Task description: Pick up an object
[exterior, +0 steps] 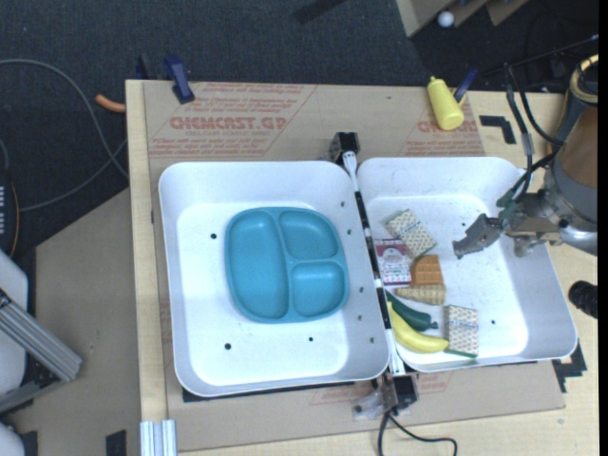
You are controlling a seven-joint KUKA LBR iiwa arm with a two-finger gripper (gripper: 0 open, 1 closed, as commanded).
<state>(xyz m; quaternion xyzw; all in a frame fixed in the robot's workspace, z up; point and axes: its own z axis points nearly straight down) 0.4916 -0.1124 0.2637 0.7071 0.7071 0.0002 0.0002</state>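
Objects: small pile at left side of right bin (532,321), hard vs. the divider — yellow plastic banana (418,338), curved & glossy; dark green pepper-like piece (413,313) just above it; tan waffle-textured wedge (427,278); pink/white printed packet (392,261); 2 flat patterned squares (408,226) (463,326). Gripper (472,239), grey metal, over bin centre, right of pile, w/ nothing between fingers; can't tell how wide. Left bin (190,255) holds teal 3-compartment tray (285,262), smooth w/ rounded corners.
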